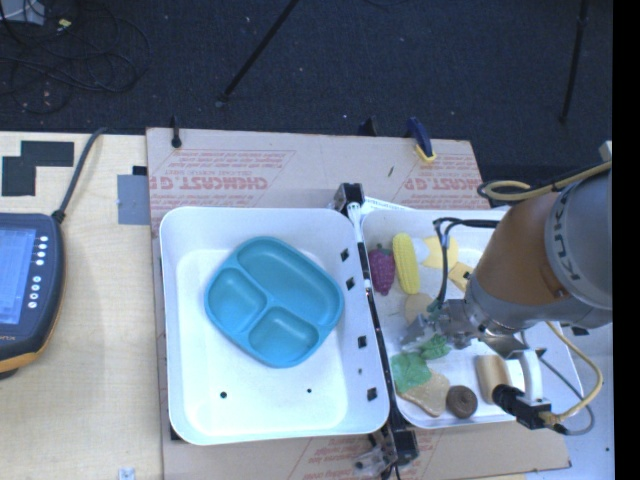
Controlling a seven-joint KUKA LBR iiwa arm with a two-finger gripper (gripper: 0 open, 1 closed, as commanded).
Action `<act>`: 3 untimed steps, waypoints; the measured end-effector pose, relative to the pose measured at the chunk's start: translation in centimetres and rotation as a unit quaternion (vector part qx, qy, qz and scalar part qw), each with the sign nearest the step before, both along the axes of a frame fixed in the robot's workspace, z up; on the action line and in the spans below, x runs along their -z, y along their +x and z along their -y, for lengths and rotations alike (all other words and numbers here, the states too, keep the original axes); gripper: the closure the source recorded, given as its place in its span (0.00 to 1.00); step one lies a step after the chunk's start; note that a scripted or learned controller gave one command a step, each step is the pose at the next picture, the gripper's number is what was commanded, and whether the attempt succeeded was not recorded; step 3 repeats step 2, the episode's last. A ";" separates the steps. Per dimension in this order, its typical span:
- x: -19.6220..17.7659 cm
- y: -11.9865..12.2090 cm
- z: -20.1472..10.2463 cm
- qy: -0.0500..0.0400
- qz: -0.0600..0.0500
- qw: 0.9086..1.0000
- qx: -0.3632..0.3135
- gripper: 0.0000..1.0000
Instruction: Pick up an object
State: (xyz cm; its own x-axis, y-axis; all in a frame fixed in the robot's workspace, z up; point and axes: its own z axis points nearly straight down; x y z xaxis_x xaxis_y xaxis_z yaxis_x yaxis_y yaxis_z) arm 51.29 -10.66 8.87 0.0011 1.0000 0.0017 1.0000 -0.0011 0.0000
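The gripper [432, 330] reaches down into the right bin [470, 416], the grey arm [560, 258] with its orange band coming in over the bin's right side. Whether the jaws are open or shut cannot be told here, nor whether anything sits between them; they are a dark, blurred cluster. Just below the jaws lies a green leafy toy [410, 370], and below that a tan bread slice [428, 396] with a brown round piece [461, 401] beside it. A tan cylinder [491, 376] lies to the jaws' right and lower. Above the jaws sit a yellow corn cob [406, 262] and, to its left, a purple fruit [382, 270]. Well to the jaws' left, in the left bin [200, 408], rests a blue divided plate [273, 300].
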 end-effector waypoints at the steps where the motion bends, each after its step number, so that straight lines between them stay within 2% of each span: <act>1: -1.0 0.0 0.1 0.000 -0.001 1.000 0.002 1.00; 2: -10.4 4.4 -6.4 0.000 0.004 1.000 -0.005 1.00; 3: -10.4 4.4 -6.4 0.000 0.004 1.000 -0.005 1.00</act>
